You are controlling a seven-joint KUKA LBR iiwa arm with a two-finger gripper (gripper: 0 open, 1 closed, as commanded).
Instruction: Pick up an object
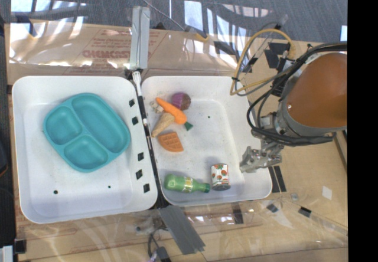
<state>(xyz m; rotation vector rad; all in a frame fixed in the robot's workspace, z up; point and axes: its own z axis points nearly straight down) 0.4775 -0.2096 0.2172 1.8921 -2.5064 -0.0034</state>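
Over the right rim of the right bin (260,137), the gripper (255,160) hangs low beside the small can (220,176), apart from it and with nothing between its fingers; how wide they stand cannot be told. Candidates for picking all lie in this bin: the can and a green bottle (186,184) along the near edge, with a carrot (171,111), a purple ball (181,101) and an orange slice (171,141) clustered toward the left wall. A teal divided plate (86,131) fills the left bin (23,137). The can, standing nearest, seems the likely target.
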